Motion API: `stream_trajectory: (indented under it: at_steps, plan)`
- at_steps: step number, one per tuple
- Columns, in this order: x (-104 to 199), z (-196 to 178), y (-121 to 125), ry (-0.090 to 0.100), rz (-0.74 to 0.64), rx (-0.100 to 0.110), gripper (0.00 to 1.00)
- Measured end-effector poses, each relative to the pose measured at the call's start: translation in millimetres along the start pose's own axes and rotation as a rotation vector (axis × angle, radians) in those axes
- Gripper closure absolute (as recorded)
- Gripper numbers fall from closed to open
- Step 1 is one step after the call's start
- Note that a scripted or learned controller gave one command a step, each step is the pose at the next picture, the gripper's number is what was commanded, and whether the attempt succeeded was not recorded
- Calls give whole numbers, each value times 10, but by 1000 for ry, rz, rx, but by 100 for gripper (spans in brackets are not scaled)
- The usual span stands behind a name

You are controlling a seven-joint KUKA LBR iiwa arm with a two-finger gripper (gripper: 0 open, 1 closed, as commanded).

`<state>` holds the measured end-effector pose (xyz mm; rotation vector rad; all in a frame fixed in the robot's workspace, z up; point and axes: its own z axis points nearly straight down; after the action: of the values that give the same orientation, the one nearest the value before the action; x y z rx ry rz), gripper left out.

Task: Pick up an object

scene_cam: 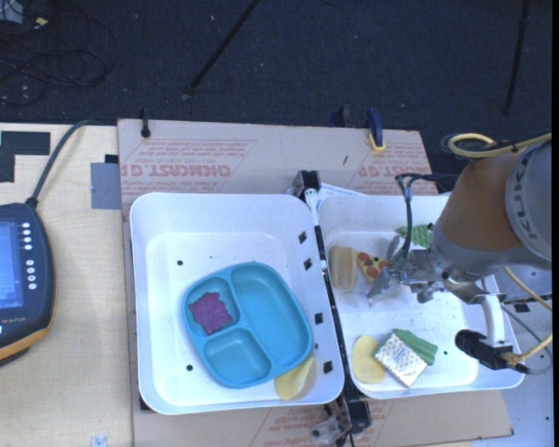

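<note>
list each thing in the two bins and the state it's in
blue tray: lying flat in the left bin, a purple lump in one compartment
yellow piece: tucked partly under the tray's near edge
pincer: low in the right bin, among small items
tan piece: lying by the divider
sponge: lying flat, leaning on a yellow lump
green piece: lying beside the sponge

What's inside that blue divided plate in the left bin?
The blue plate holds a purple-pink lump in its upper-left compartment; the other two compartments look bare. A yellow thing pokes out from beneath its lower right edge, the rest of it covered.
</note>
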<state>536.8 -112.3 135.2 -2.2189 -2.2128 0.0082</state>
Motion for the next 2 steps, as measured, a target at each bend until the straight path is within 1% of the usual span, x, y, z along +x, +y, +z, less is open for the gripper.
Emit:
stream_trajectory:
  at_steps: [1,2]
  plan:
    - [39,485,-614,0,-1,-10,0]
    - [269,460,-589,-4,-1,-14,0]
